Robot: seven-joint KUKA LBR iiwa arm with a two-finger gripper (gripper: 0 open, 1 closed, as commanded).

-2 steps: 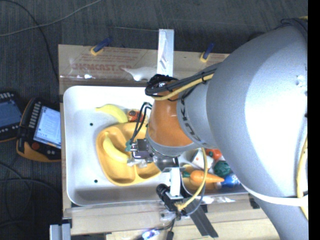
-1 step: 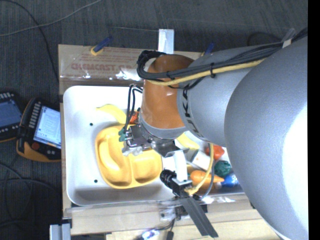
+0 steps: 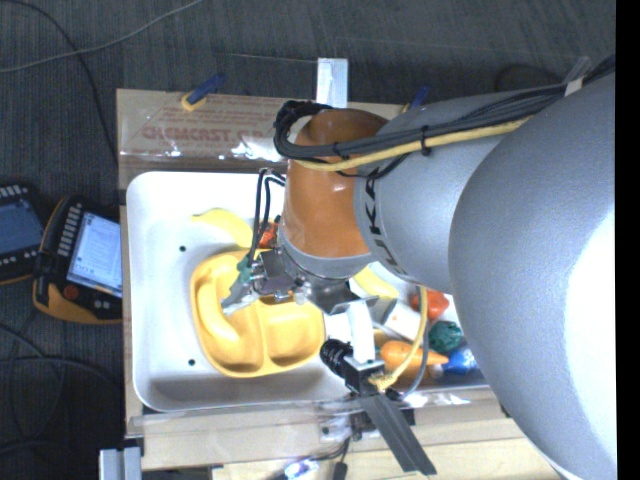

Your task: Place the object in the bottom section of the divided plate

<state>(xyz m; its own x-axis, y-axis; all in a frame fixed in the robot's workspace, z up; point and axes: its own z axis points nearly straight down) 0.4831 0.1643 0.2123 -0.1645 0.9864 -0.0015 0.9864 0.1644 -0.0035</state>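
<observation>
**Arm over the left bin, above the yellow divided plate**

We look down at a slant on a bench (image 3: 470, 443) of pale wood, standing on a dark grey carpeted floor (image 3: 120, 28). A thin dark cable (image 3: 70, 46) trails across the carpet at upper left. At the far left edge, on the floor, we see a handheld control pendant (image 3: 80, 258) with a lit screen and an orange-yellow casing. Behind the bins lies a flat sheet of brown cardboard (image 3: 190, 128) with red lettering, and a blue clip (image 3: 203, 90) sits at its upper edge.

The left white bin (image 3: 160, 298) holds the yellow divided plate (image 3: 225, 318), which lies near the bin's centre and lower part; its raised rim and inner ridges are visible to the left of the arm. A separate pale yellow item (image 3: 225, 226) lies just above the plate, partly hidden by the arm.

The grey arm (image 3: 520, 248), with its orange band (image 3: 320, 183), reaches in from the right and covers most of the right bin. The gripper (image 3: 262, 286) hangs over the plate's upper right part. We cannot tell how its claw stands, nor whether it carries anything.

Beside the arm, in the right bin, we make out small coloured objects: one orange (image 3: 405, 353), one green (image 3: 447, 336), one blue (image 3: 462, 361).
</observation>
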